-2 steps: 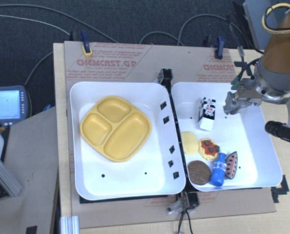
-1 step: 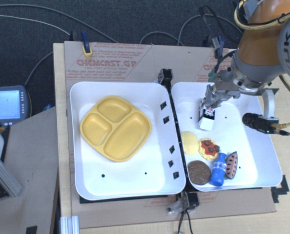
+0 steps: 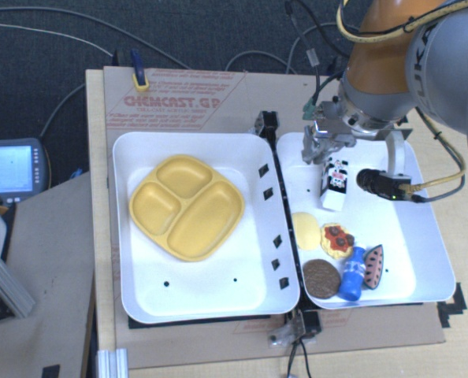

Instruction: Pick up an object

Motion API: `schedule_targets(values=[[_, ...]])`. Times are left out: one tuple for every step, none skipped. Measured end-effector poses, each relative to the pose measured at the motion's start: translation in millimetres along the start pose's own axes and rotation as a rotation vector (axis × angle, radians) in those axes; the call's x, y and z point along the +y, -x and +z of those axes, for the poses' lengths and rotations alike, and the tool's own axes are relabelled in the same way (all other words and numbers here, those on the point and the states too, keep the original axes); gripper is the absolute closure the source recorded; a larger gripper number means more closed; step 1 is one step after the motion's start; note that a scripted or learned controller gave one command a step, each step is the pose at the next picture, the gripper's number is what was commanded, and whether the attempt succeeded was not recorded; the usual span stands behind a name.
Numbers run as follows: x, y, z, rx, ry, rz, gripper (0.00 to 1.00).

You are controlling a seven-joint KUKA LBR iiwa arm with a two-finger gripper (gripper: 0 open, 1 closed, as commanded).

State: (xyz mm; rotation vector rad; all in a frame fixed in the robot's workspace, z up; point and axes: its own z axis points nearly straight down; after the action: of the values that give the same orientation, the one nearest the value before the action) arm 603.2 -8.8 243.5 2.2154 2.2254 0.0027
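End effector above the right bin, nothing lifted yet.

The end effector [image 3: 326, 142] hangs over a white carton [image 3: 336, 184] in the right bin [image 3: 423, 235]; whether it is released or clenched I cannot tell. I count six small objects there, and one yellow plate [image 3: 187, 206] in the left bin [image 3: 139, 282].

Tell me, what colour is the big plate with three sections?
Yellow; the sectioned plate shows in the camera view.

The divided plate [image 3: 187, 206] lies in the left bin [image 3: 139, 282], left of the divider [image 3: 280, 211]; right of the divider, in the right bin [image 3: 431, 250], the carton [image 3: 336, 186] lies behind the cookie [image 3: 321, 277], the pizza slice [image 3: 337, 240], the bottle [image 3: 352, 276] and the melon slice [image 3: 373, 266].
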Motion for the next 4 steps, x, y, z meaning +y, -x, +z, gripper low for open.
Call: schedule_targets(values=[[11,-46,15,0.001,-0.002,0.000,1.00],[32,-88,9,0.002,0.000,-0.001,1.00],[40,-96,28,0.000,-0.004,0.003,1.00],[41,-97,8,0.001,0.000,0.003,1.00]])
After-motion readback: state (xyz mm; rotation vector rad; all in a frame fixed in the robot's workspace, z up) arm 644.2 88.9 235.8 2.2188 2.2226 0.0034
